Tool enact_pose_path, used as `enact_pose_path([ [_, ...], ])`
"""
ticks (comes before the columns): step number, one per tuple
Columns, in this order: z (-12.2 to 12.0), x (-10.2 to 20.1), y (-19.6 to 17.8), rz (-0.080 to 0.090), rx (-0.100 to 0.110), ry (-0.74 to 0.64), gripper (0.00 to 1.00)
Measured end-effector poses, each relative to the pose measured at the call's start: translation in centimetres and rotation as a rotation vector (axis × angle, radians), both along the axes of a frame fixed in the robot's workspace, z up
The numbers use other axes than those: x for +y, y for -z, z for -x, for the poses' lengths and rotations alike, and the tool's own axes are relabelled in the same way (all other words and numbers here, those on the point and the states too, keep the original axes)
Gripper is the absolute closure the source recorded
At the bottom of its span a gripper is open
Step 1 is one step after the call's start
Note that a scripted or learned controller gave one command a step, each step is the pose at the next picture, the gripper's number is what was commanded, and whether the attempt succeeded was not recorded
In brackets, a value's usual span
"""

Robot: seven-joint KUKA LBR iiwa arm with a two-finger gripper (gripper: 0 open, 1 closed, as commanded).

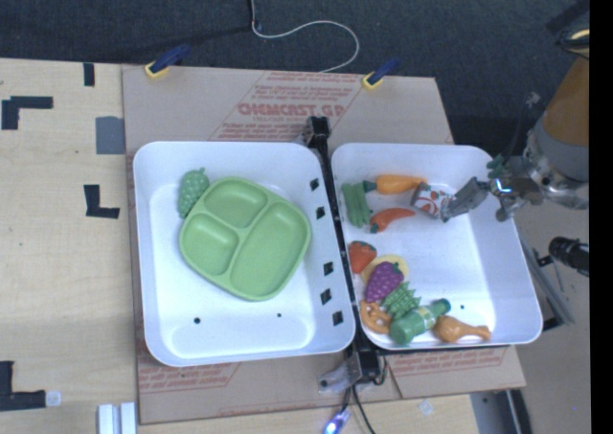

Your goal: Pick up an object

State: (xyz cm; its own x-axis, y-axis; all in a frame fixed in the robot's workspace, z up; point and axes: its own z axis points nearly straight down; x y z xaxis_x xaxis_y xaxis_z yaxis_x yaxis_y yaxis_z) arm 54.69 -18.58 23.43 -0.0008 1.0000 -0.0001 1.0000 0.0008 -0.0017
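Reaching in from three o'clock, the claw (466, 200) hangs low over the upper part of the right bin (479, 260), its dark fingers pointing toward nine o'clock; whether they are spread or pressed together cannot be told at this size. Just beside the fingertips, at nine o'clock from them, lies a small red-and-white can (430, 199); it looks close to the claw, but nothing shows between the fingers. Further toward nine o'clock sit an orange carrot (398, 183), a red-orange pepper (391, 219) and a green pod (355, 204). At six o'clock in that bin are a tomato (361, 256), purple grapes (382, 281), a green leafy vegetable (401, 300), a green bottle-shaped toy (418, 323) and an orange gourd (461, 331). The left bin (163, 260) holds a green divided plate (245, 239) with green grapes (192, 190) touching its ten o'clock edge. Both bins rest on cardboard (287, 106) on the bench (57, 260).
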Motion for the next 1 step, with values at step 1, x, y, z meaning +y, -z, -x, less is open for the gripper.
enact_pose_path([
  [1, 6.12, 5.16, -18.16, 0.002, -0.020, -0.004, 0.00],
])
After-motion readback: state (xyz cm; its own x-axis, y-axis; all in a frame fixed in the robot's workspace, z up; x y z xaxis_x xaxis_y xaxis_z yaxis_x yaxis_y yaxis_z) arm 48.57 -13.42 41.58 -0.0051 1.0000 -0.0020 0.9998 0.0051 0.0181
